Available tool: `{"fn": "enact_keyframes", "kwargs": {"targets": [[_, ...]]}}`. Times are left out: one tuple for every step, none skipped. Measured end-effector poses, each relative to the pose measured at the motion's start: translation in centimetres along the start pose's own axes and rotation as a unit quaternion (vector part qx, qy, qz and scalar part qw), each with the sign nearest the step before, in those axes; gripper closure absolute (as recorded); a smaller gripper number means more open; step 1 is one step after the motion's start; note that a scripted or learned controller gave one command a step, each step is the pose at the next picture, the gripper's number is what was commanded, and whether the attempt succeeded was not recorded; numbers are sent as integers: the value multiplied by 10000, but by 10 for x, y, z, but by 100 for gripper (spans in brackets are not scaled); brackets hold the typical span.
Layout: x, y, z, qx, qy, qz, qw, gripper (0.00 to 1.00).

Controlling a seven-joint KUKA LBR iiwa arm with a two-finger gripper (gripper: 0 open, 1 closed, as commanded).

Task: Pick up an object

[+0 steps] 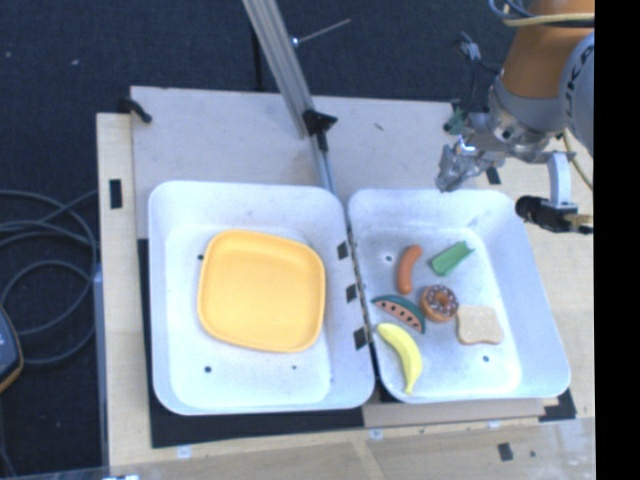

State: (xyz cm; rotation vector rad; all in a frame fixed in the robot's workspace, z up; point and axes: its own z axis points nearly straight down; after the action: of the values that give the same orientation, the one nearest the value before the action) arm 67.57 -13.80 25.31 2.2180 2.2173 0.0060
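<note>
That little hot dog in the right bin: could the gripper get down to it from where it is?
Probably yes. The hot dog lies apart from the green piece and watermelon slice, with nothing over it. The gripper hangs above the right bin's far rim, a short way off.

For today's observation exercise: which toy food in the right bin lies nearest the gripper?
The green piece, at the far side of the bin, just below the gripper; the others lie farther away.

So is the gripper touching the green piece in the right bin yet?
Apart. The camera view shows the gripper at the right bin's far rim, with bare bin floor separating it from the green piece.
</note>
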Motion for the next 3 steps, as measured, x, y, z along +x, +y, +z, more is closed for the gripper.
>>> {"fn": "enact_keyframes", "kwargs": {"targets": [[0, 1, -22, 18, 4, -3, 10000, 100], [53, -9, -27, 25, 5, -18, 10000, 100], [102, -18, -30, 27, 11, -19, 10000, 100]]}}
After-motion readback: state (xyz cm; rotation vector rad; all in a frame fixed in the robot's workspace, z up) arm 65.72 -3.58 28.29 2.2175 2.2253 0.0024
